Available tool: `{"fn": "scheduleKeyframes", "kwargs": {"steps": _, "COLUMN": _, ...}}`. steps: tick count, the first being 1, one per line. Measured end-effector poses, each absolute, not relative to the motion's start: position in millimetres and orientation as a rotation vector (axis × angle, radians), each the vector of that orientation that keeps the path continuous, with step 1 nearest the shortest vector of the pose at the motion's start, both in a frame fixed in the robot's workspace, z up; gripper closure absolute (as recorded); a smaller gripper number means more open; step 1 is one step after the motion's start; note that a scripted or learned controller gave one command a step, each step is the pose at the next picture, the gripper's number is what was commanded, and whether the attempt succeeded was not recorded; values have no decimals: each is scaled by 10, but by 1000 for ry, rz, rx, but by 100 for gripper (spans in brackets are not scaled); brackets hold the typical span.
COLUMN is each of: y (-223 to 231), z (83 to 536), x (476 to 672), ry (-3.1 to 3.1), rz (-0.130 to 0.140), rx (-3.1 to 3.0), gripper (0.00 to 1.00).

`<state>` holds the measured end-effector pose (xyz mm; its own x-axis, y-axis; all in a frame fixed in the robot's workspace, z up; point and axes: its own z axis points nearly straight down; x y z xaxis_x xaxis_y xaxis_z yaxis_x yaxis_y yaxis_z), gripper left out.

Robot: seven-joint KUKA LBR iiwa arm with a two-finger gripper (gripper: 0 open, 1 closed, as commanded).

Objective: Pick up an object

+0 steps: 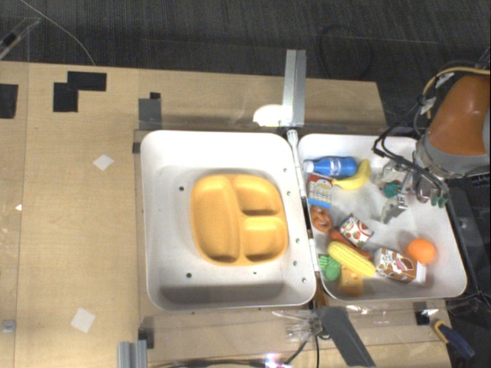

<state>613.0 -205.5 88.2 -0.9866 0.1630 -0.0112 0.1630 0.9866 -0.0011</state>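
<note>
The two-finger gripper [395, 198] hovered over the right white bin [453, 271], its opening impossible to judge, nothing visibly held. The nearest candidates, a small red-and-white carton [355, 229] and an orange ball [421, 251], lay unlifted; the pick remained undone.

Grey arm [459, 133] with orange band reaching in from right, hand [396, 202] pointed downward.
</note>
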Motion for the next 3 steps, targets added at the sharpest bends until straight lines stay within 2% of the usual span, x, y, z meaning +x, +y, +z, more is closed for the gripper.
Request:
{"fn": "scheduleKeyframes", "kwargs": {"steps": 1, "y": -2057, "z": 880, "x": 6634, "ry": 3101, "rz": 0, "rx": 552, "gripper": 0}}
{"fn": "scheduleKeyframes", "kwargs": {"steps": 2, "y": -2057, "z": 879, "x": 6634, "ry": 3101, "rz": 0, "rx": 552, "gripper": 0}}
{"fn": "scheduleKeyframes", "kwargs": {"steps": 3, "y": -2064, "z": 883, "x": 6058, "ry": 3092, "rz": -2, "rx": 491, "gripper": 0}}
